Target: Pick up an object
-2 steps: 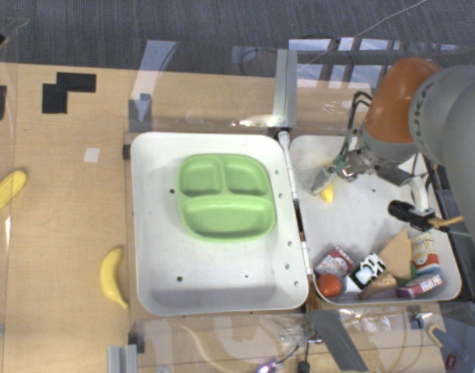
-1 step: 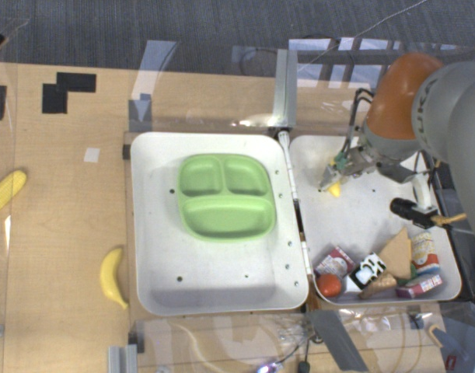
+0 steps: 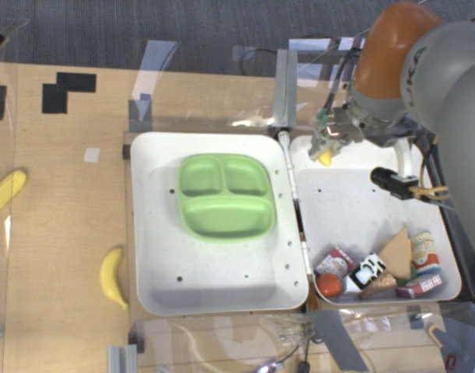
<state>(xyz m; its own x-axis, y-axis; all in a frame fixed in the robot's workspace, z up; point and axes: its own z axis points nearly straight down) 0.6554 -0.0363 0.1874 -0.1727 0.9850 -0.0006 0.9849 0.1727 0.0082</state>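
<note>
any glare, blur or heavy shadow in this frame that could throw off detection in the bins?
Camera view: even, soft lighting; white bins look bright but not blown out. Glare streaks show on the clear panels behind the bins. The green tray is sharp with a faint shadow; the arm up close looks soft and large, and the pile of small items is crisp enough.

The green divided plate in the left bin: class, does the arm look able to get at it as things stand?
Probably yes. The green divided plate lies alone in the left bin, with nothing on it. The gripper sits over the right bin's far corner, so the arm must cross the divider.
</note>
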